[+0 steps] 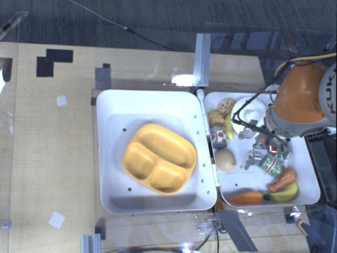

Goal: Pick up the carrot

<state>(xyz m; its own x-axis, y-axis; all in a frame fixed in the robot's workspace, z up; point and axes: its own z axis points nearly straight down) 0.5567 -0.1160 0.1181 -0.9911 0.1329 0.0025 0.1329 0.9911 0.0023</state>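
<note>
The carrot (245, 197) is orange with a small green tip at its right end. It lies flat along the front wall of the right bin (310, 157). My gripper (255, 156) hangs over the middle of that bin, below the arm's orange band (299, 95). It is apart from the carrot, which lies nearer the front edge and slightly to the left. Nothing shows in the gripper's grasp.
Around the gripper lie a green and red packet (273, 165), a drumstick (285, 178), a yellow fruit (285, 193), an egg (226, 160), a small can (218, 136), a banana (229, 127) and cookies (227, 106). A yellow divided plate (159, 157) sits in the left bin (110, 136).
</note>
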